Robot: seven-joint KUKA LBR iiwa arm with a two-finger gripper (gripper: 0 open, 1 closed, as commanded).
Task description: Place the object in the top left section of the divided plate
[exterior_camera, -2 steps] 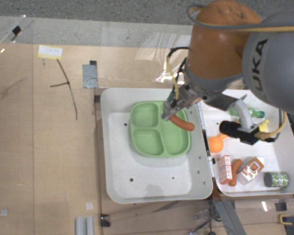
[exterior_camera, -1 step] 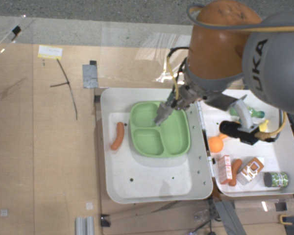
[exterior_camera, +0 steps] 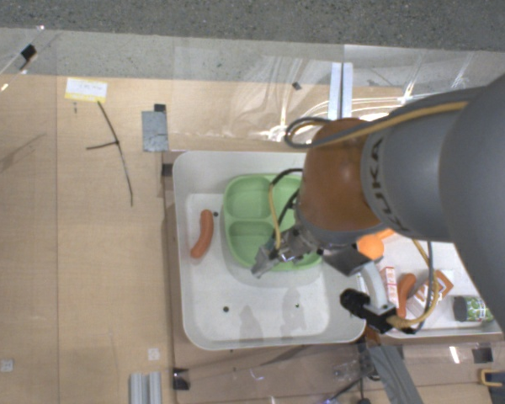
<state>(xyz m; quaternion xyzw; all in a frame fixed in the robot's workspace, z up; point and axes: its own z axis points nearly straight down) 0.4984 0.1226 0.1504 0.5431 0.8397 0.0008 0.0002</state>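
1. A shallow white plastic bin (exterior_camera: pixel 236 326) is shown on the bench, and a pale green divided plate (exterior_camera: pixel 246 209) rests in its upper half, partly covered by the arm.
2. An orange-red sausage-shaped toy (exterior_camera: pixel 203 233), taken here to be the object of the task, lies on the bin floor just beside the plate's left rim and apart from it.
3. The grey arm with its orange band (exterior_camera: pixel 341 183) is seen reaching in from the right, and its two-finger gripper (exterior_camera: pixel 269 261) is positioned low over the near edge of the plate.
4. Whether the gripper is spread or pressed together cannot be told, as the tips are blurred against the plate; nothing is seen held there.
5. The step in hand is judged to be the approach to the sausage, the pick not yet having been made.
6. For a sound pick, the gripper is best carried left, clear of the plate rim, and aligned so that the closing direction crosses the sausage's short axis.
7. The grasp is best centred on the sausage's middle, so that tipping is avoided during the lift.
8. The target is the section at the plate's upper left (exterior_camera: pixel 246 199); release is best made low over that section, inside its dividing ridges.
9. A further orange item (exterior_camera: pixel 372 244) is visible beside the wrist and is left out of account.
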